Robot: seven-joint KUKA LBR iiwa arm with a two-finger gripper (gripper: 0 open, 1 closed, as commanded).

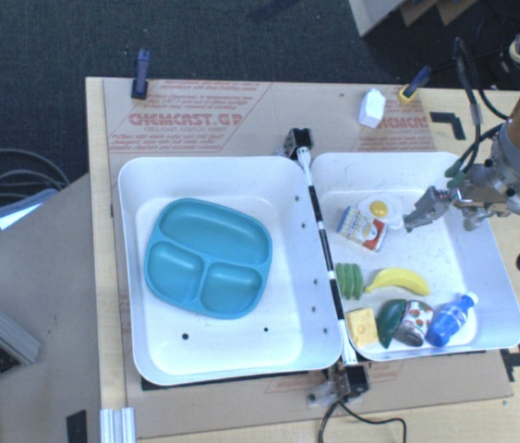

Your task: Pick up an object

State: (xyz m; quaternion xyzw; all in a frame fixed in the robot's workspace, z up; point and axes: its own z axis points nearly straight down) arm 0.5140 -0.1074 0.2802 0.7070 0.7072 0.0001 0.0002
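Observation:
The right bin (481,266) holds several items. A white carton with red and yellow print (363,225) lies at its upper left. Below it are a green piece (349,280) and a banana (398,281). Along the front wall sit a yellow block (362,326), a dark green item (390,321), a small can (414,323) and a blue bottle (451,319). My gripper (446,216) hovers over the bin's upper right, to the right of the carton. Its fingers (422,211) are spread apart with nothing between them.
A blue divided plate (209,257) lies in the left bin (139,192). A black clamp rail (320,238) runs between the bins. A white block (371,109) and a blue clip (140,72) sit on the board behind. Cables (1,183) lie at left.

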